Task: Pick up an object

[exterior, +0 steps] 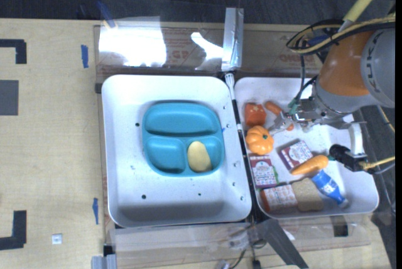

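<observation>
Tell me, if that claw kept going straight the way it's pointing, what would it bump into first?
Probably the small orange pumpkin in the right bin. The gripper points toward it, though height above it is hard to judge.

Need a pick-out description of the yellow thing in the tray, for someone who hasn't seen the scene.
Start at the left bin, which holds a blue tray with compartments. The yellow egg-shaped item lies in the tray's lower right compartment. It is the tray's one item, pale yellow and smooth, unlike the orange pumpkin and carrot in the right bin.
</observation>
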Robot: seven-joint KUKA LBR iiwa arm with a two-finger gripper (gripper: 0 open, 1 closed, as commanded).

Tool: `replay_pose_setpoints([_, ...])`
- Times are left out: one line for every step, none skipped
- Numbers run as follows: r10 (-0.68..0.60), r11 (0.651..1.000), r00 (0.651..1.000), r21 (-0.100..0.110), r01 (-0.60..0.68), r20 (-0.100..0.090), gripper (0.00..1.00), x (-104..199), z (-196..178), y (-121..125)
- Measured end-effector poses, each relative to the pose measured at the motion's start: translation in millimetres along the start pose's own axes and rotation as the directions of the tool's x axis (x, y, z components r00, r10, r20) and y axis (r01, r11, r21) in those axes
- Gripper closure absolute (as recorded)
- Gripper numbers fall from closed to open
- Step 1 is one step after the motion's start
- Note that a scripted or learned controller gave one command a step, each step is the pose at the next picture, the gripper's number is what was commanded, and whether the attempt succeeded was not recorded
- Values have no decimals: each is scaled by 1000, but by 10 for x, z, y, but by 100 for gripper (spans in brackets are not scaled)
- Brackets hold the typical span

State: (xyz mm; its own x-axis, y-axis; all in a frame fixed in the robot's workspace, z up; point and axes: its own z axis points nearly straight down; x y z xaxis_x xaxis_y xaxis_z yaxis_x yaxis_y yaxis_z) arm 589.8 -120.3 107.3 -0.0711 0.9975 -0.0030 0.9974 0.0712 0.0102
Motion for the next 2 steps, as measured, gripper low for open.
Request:
replay_pose_setpoints([-9,1000,1000,5,9,-2,0,5,207,488])
replay_pose_setpoints([-54,999,999,5,54,-4,0,200,194,80])
